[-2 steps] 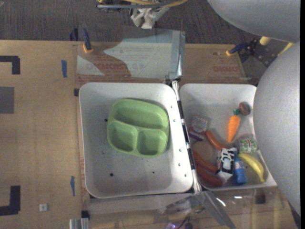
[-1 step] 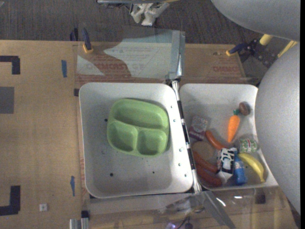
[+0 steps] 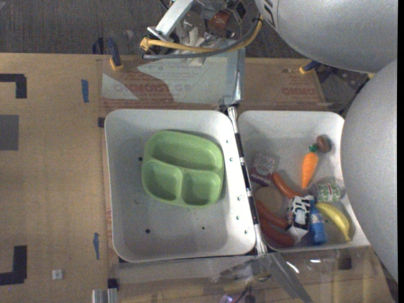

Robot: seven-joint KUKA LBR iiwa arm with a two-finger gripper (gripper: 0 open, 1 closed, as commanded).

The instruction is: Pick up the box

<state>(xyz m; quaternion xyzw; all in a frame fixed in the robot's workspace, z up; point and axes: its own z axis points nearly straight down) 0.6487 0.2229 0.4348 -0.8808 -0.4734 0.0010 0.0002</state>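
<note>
The bench is a tan board with dark marks and blue tape bits along its left edge. The left bin holds a green divided plate, lying flat a little toward the bin's far edge, with a few dark specks on the white floor around it. Beyond the far edge of this bin, the gripper hangs above the bench among yellow cable and grey brackets, well apart from both bins. Whether it is open or closed cannot be told.

The right bin is crowded along its near and right sides. A small clear packet lies close to its left wall, with reddish sausages running from there to the near left corner. The box sits near the near edge, about midway across. It is small, white with black patches, and touches the sausages on its left and a blue bottle on its right. A carrot lies beyond it, below a brown lump. A round green and white item and a banana crowd the near right corner, partly under the grey arm.
</note>
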